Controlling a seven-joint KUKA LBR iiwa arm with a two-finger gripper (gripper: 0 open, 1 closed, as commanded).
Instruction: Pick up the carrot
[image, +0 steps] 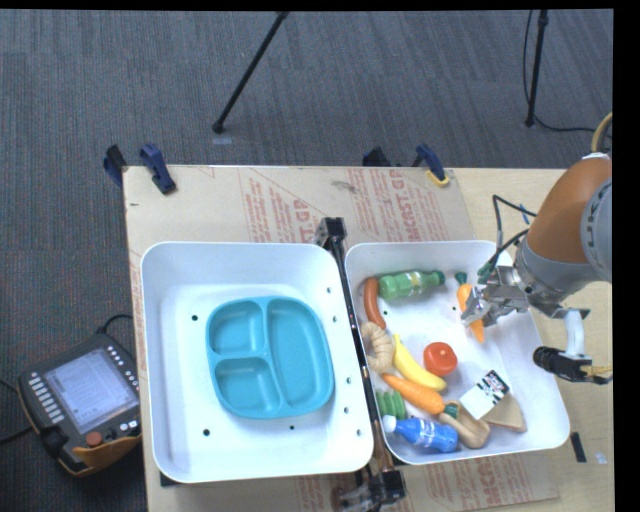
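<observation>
The bench (250, 195) carries two shallow white bins side by side. The left bin (170, 290) holds a blue divided plate (270, 357) at its middle. The right bin (545, 395) is crowded with toy food.

The grey arm (570, 235), with its orange band, reaches in over the right bin's right edge, and the gripper (483, 310) hangs just above the bin's upper right area. Its fingers are clamped on a small orange piece (467, 296) with a green tip; what that piece is cannot be told for sure.

The carrot (413, 392) lies on the bin floor near the lower middle, slanting from upper left to lower right, well apart from the gripper. A banana (415, 366) lies just above it, touching it. A green bottle (410, 284) lies along the upper edge, and a red sausage (372, 301) runs down the left wall. A blue bottle (425, 433) lies near the lower left corner. A tomato (440, 357) sits at the bin's centre. A white card (485, 393) rests on a tan wedge (510, 417) near the lower right corner.
</observation>
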